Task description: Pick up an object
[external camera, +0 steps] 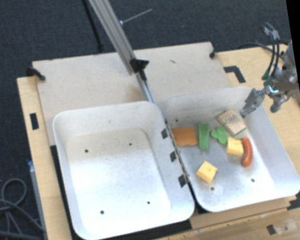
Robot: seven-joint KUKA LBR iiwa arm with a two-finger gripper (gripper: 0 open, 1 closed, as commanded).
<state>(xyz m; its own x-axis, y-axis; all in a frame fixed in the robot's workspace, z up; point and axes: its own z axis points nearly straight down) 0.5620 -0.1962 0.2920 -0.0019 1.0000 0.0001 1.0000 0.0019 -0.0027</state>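
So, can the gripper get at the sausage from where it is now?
Probably yes. The gripper is open above the right bin's upper right rim, and the sausage lies just below it, uncovered. A yellow block touches its left side, which may crowd one finger.

Right bin: orange block, green pieces, speckled cracker, perhaps, yellow cubes, sausage.

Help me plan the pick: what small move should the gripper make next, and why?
Probably a short move left and down toward the tan speckled block. The gripper sits at the right bin's upper right rim with nothing between its fingers, and that block lies nearest.
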